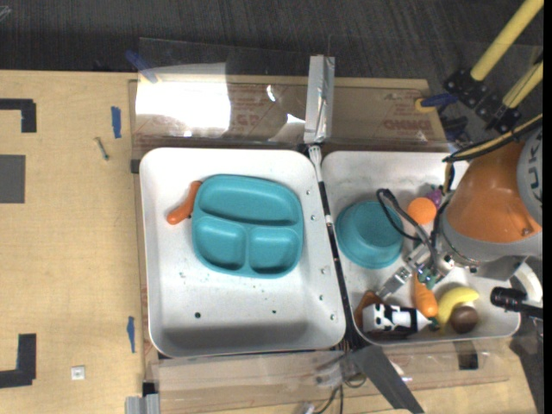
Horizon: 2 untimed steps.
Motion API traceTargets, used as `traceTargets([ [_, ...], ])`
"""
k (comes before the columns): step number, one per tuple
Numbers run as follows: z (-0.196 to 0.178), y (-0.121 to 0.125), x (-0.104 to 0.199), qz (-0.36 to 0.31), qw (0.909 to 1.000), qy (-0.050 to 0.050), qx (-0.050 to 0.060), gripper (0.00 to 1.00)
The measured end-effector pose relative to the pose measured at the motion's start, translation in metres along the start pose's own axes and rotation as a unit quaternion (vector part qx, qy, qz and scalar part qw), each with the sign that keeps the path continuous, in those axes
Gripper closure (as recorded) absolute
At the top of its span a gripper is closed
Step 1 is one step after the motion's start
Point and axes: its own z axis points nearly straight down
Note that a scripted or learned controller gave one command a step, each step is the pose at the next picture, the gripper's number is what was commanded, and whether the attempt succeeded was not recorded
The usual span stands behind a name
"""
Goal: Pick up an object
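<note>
The arm [496, 201] is reaching in from 3 o'clock and hanging over the right bin [362, 166], its orange band covering that bin's 3 o'clock side. The gripper [420, 270] is sitting low among the toys near the bin's 5 o'clock area; whether it is clenched or released, I cannot tell, as the metal parts are too small and cluttered to read.

Just below the gripper, an orange carrot-like piece [424, 298] is lying beside a yellow banana-shaped toy [457, 300] and a brown round piece [465, 319]. A black-and-white cow figure [390, 318] is resting at the bin's 6 o'clock edge. A teal bowl [369, 233] is sitting at the bin's 9 o'clock side, and an orange ball [422, 210] is lying just beside it at 2 o'clock.

In the left bin [164, 257], a teal plate with 3 compartments [247, 224] is lying near the center, with an orange sausage-shaped toy [182, 207] touching its 9 o'clock rim.
</note>
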Motion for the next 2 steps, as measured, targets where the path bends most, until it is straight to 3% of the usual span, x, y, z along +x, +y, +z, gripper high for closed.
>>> traceTargets([
  [1, -0.001, -0.010, 0.015, -0.007, 1.0000, -0.003, -0.001, 0.00],
  [2, 0.002, 0.048, -0.076, -0.102, 0.9948, 0.000, 0.000, 0.00],
])
